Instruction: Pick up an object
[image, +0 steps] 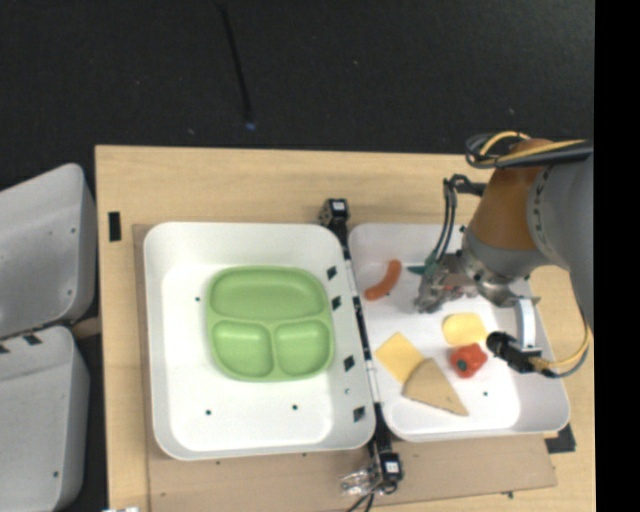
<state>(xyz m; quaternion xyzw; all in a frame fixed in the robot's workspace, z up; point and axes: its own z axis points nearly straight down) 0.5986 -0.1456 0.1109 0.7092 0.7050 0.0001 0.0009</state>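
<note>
The right bin (540, 408) holds several toy foods. An orange sausage (383, 281) lies at its upper left. A yellow cheese slice (398, 355) and a tan wedge (434, 388) lie near the front. A yellow round piece (464, 327) sits beside a red piece (467, 361). My gripper (435, 297) hangs low over the bin floor, between the sausage and the yellow round piece, with no object seen in it.
The left bin (180, 400) carries a green three-compartment plate (270, 322). A raised divider with black clips (352, 330) separates the two bins. The arm (520, 210) comes in over the right bin's upper right corner.
</note>
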